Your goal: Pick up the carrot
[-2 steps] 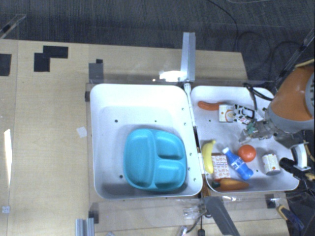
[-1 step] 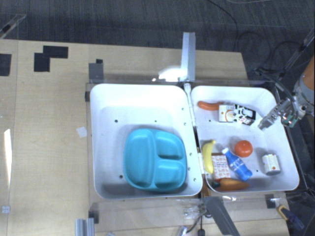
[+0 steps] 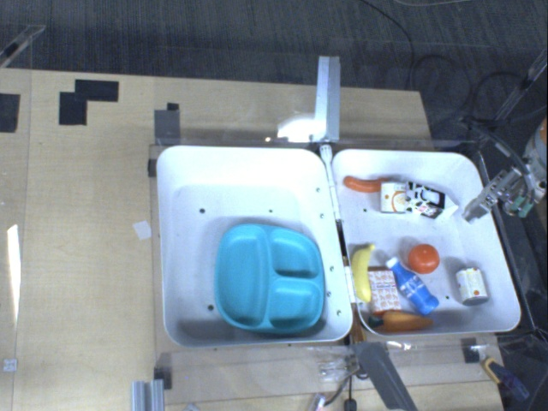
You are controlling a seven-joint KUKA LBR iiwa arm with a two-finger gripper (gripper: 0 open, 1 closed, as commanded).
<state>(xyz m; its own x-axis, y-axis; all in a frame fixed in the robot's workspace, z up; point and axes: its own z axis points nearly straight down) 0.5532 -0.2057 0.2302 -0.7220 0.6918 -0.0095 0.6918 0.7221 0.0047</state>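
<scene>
Going L to R: the pale wood surface (image 3: pixel 86 229) is carrying both bins. The left bin (image 3: pixel 184 165) is holding just a blue divided plate (image 3: pixel 270 276), sitting toward the front.

The right bin (image 3: pixel 467 171) is holding the clutter. The carrot (image 3: pixel 361 183) is lying flat in the back-left corner, approx parallel to the back wall and close to the divider btwn the bins, w/ a white-and-black toy (image 3: pixel 415 199) just beside its right end. Toward the front a banana (image 3: pixel 363 272) is lying along the divider, next to a snack packet (image 3: pixel 384 291) and a blue bottle (image 3: pixel 413 288). A second long orange item (image 3: pixel 402 320) is resting against the front wall; too blurred to name, so I'm treating the back one as the carrot, prob. An orange round thing (image 3: pixel 423 258) is sitting mid-bin and a small white can (image 3: pixel 470 285) is standing nearer the right wall.

The end effector (image 3: pixel 476 210) is hanging over the right side of that bin, w/ the arm (image 3: pixel 535 174) coming in from the edge. It's too small and blurred to say whether it's released or clenched; nothing is showing in it.

Progress: v. early, I'd judge. The carrot is lying untouched, well apart from the end effector, w/ the toy btwn them. All is left to do: travelling across, lowering, grasping, lifting.
</scene>
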